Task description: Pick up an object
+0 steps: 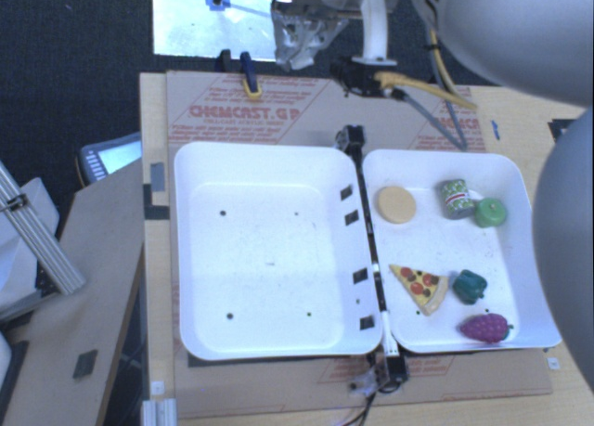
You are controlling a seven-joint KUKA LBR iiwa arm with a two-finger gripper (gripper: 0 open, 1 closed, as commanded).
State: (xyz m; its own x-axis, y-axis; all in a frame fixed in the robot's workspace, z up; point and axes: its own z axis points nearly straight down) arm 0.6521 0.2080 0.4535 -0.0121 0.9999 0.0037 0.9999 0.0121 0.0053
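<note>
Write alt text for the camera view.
A grey robot arm's gripper hangs above the bench, beyond two white bins. The right bin holds a tan disc, a small can, a green ball, a pizza slice, a teal piece and purple grapes.

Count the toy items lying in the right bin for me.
6: cookie upper left, can and green apple upper right, pizza slice lower left, teal pepper beside it, purple grapes bottom. The arm may hide more.
</note>
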